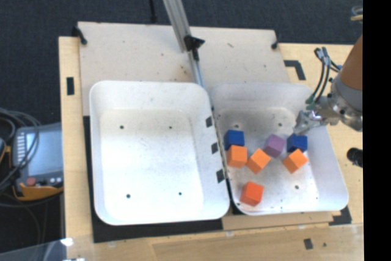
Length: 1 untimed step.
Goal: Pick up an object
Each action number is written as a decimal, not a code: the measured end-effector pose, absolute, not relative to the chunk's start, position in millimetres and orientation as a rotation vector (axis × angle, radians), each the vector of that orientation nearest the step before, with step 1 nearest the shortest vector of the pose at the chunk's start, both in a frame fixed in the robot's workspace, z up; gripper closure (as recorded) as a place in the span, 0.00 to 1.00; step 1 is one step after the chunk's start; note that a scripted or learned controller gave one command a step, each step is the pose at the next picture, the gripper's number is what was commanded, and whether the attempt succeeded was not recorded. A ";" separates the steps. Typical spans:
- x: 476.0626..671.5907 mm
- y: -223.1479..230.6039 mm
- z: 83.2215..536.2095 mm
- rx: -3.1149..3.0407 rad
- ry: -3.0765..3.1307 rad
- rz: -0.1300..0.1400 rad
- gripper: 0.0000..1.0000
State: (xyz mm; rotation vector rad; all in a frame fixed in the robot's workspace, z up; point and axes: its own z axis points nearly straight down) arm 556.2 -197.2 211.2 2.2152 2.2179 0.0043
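Approach step: the gripper (303, 123) hovers just above the small blue foam cube (297, 142); jaws' opening unclear; next, descend squarely

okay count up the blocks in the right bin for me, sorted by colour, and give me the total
Orange blocks: 4
Blue blocks: 2
Purple blocks: 1
Total: 7, all in the right bin.
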 end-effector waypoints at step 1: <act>556.9 -198.5 223.9 2.216 2.223 0.002 1.00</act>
